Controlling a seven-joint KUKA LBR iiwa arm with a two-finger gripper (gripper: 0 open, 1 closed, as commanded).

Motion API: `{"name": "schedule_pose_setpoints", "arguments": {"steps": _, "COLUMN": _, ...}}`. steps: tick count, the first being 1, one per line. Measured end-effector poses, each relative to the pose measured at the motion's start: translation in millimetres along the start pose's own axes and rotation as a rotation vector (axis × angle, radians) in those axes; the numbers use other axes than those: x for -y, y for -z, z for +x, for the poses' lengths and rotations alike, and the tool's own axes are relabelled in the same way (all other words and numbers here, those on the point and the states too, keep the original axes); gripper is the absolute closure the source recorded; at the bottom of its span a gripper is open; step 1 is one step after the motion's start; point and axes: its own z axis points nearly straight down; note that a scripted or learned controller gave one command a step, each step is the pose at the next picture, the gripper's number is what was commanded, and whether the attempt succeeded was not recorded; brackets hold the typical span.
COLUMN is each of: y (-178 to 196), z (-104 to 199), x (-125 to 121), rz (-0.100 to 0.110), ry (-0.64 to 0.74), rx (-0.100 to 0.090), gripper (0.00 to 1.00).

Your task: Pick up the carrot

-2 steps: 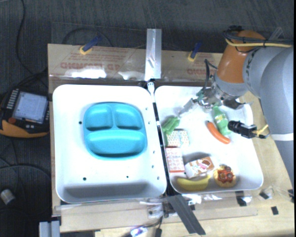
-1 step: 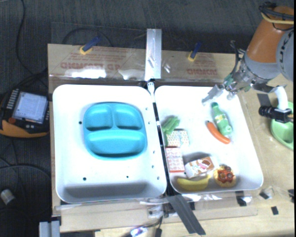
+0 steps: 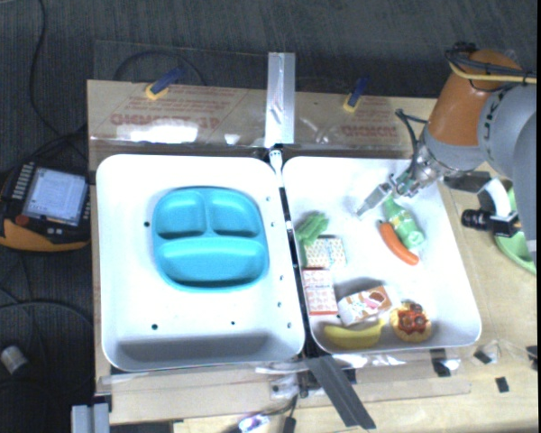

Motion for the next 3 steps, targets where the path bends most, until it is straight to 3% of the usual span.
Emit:
{"name": "schedule_pose_setpoints", "arguments": {"steps": 1, "y": 92.0, "z": -8.8, "x": 28.3, "rz": 0.001, "ry": 0.182, "rx": 0.003, "gripper": 0.00}}
{"name": "schedule_pose_setpoints", "arguments": {"steps": 2, "y": 2.1, "z": -14.2, "x": 14.9, "rz": -0.001, "ry": 0.236, "rx": 0.002, "gripper": 0.00}}
{"name": "schedule_pose_setpoints", "arguments": {"steps": 3, "y": 1.9, "z": -14.0, "x": 14.9, "rz": -0.001, "ry": 0.237, "rx": 0.001, "gripper": 0.00}}
